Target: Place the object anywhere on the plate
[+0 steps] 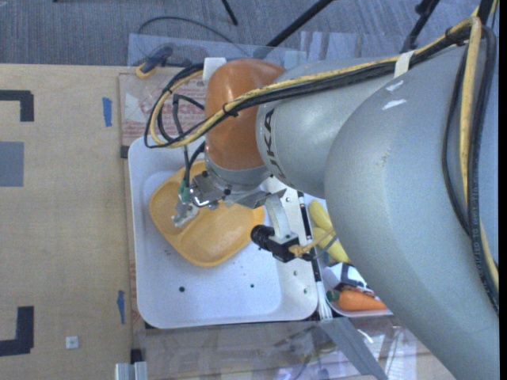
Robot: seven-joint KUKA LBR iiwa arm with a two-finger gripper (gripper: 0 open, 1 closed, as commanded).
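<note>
Okay, so from the one overhead camera we're looking at the left bin (158,291) with a yellow plate (210,240) lying in it, toward the bin's far side. The arm (380,157) comes in from the right and covers a big chunk of the frame, its orange band (234,113) sitting right above the plate's far edge. The gripper (188,208) hangs low over the plate's left half, and we honestly can't tell how the jaws stand, since the wrist hardware blocks that spot. We can't make out any object there either.

Over in the right bin (305,283), mostly hidden under the arm, we spot a banana (326,232) just beside the divider and a carrot (358,298) nearer the front, both well apart from the gripper and off the plate.
</note>
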